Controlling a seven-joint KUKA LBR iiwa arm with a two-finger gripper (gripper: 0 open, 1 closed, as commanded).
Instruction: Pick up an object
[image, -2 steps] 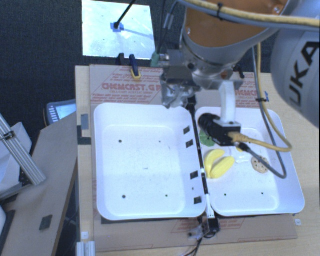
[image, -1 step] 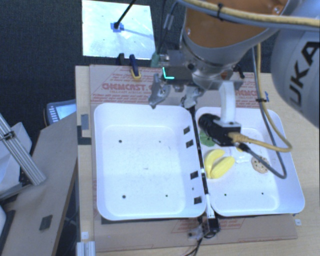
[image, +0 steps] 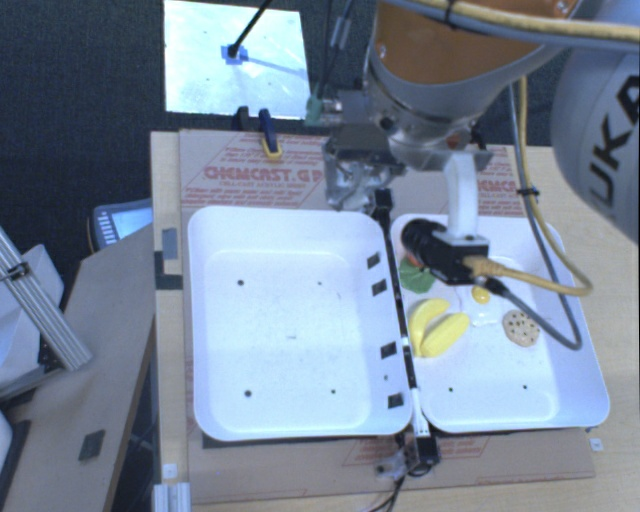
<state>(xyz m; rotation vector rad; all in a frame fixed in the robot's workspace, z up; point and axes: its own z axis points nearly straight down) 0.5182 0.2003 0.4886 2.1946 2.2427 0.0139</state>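
And here's the arm, reaching in from three o'clock, its gripper (image: 355, 192) hanging at the one o'clock corner of the left bin (image: 290, 330), right over the far rim where the two bins meet. Open or closed? It cannot be told from this angle, because the metal head is seen from above and its tips blur into the rim. Nothing can be seen held in it.

All the pickable things lie over in the right bin (image: 520, 400). At nine o'clock from the bin's middle, close to the dividing wall, lie the yellow banana-shaped pieces (image: 438, 327), two of them side by side and touching. Up at ten o'clock a green item (image: 415, 277) peeks out, partly covered by the robot's own hardware. A small yellow piece (image: 481, 296) rests just off centre at eleven o'clock, and the cookie (image: 520, 327), round and speckled brown, lies just past centre at three o'clock, apart from the others.

From the bananas, the gripper stands at eleven o'clock, well apart. Both bins rest on a cardboard sheet (image: 250, 175) with red lettering.
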